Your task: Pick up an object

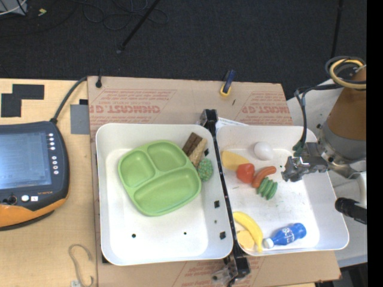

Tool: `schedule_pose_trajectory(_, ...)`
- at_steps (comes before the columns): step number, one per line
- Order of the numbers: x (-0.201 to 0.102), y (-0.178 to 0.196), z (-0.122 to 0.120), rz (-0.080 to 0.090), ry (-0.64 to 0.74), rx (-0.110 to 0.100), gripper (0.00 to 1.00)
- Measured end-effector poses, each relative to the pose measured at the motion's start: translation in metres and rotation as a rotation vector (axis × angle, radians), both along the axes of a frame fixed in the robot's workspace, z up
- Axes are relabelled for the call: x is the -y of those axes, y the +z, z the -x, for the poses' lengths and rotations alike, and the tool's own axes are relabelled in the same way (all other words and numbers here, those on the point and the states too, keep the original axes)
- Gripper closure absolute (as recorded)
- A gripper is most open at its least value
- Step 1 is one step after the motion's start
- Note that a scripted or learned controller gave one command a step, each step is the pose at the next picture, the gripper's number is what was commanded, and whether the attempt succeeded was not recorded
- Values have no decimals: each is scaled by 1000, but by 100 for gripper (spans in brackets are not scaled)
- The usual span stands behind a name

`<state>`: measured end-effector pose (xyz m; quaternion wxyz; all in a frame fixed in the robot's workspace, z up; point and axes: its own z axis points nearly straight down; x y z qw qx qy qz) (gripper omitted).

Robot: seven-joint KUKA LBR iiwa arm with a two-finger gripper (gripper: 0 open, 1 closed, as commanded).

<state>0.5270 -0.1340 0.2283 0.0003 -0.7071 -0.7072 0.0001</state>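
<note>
The right bin point(323, 232) holds a white egg point(263, 150), a yellow wedge point(233, 159), a red tomato point(245, 173), an orange carrot point(265, 174), a green ridged vegetable point(267, 188), a yellow banana point(249, 228) and a blue bottle point(287, 235) lying on its side. My gripper point(292, 170) hangs over the right side of this bin, right of the carrot and apart from it. Nothing shows between it and the toys.
The left bin point(114, 220) carries a green divided plate point(159, 176), with a brown block point(193, 144) and a green round toy point(205, 170) at its right edge. A tablet point(27, 166) lies left of the bins. A black divider point(216, 178) runs between the bins.
</note>
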Motion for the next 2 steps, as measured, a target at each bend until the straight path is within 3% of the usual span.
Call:
schedule_pose_trajectory(1, -50, -3, -24, -1, 4, -2, 100)
schedule_pose_trajectory(2, -74, 6, -64, -1, 3, 1, 100)
